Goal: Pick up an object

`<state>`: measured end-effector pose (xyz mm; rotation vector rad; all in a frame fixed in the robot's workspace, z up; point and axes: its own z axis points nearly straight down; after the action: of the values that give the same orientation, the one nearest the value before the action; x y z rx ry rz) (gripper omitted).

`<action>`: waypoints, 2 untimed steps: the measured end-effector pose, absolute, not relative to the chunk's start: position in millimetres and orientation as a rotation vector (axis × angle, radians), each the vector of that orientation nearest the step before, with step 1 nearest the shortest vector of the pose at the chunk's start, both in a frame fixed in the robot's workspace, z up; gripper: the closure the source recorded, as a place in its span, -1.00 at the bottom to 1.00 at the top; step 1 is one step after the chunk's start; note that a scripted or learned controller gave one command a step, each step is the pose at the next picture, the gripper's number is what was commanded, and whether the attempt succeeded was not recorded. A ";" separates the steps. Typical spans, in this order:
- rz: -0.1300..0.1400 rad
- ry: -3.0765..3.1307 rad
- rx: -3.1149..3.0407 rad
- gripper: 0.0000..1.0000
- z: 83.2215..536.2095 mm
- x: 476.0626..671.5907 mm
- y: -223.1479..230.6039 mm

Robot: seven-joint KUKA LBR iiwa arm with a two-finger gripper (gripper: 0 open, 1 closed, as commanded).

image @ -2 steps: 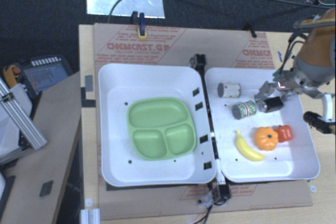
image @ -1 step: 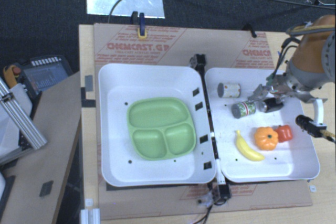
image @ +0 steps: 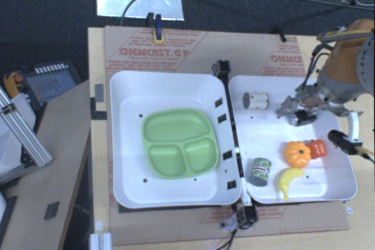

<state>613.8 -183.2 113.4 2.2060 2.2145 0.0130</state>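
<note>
— Five things lie in the right bin (image: 334, 184): a small pale cup (image: 255, 100) on its side, a round orange pumpkin (image: 297, 153), a red block (image: 317, 149) touching it, a curved yellow banana (image: 288, 180), and a green printed can (image: 260, 171).

— Where do they lie from the pincer (image: 300, 112)?

— The cup lies just to its left. The pumpkin and block lie below it, the banana and can further down.

— Is the pincer apart or together?

— That cannot be told; its dark tip is blurred over the bin floor.

— And the left bin (image: 126, 126)?

— It holds a smooth green plate (image: 179, 142) with three compartments, well left of the pincer.
</note>
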 end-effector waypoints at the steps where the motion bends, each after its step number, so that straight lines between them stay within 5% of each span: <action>1: 0.012 2.211 2.200 1.00 125.1 615.0 -185.3; 2: 0.007 2.221 2.211 1.00 190.3 617.4 -188.3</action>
<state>617.4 -188.3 190.3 2.2109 2.2211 0.0066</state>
